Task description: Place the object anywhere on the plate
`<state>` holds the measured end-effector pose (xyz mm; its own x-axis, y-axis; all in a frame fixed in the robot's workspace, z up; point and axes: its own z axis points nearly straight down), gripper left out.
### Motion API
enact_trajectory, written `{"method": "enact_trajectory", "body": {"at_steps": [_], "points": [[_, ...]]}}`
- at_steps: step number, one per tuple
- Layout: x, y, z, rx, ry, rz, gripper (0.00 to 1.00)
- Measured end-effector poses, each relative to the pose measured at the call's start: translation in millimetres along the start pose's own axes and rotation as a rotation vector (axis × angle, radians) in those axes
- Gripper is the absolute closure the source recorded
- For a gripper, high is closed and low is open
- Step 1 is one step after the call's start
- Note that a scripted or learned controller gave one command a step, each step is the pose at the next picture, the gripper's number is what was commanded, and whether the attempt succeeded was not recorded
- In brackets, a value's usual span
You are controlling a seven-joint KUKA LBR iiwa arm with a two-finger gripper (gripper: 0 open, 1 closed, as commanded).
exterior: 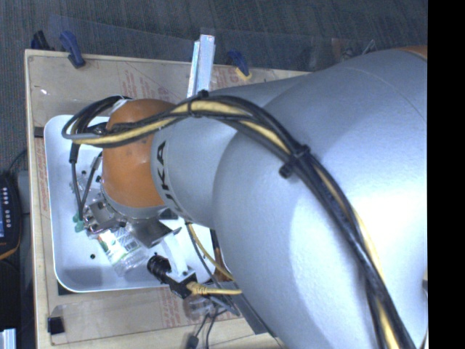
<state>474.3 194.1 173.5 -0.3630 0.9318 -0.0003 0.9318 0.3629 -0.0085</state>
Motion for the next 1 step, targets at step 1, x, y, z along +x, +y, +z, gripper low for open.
{"method": "enact_trajectory", "body": {"at_steps": [1], "points": [[-103.9, 51.3, -32.1, -0.005, 0.001, 0.098, 1.00]]}}
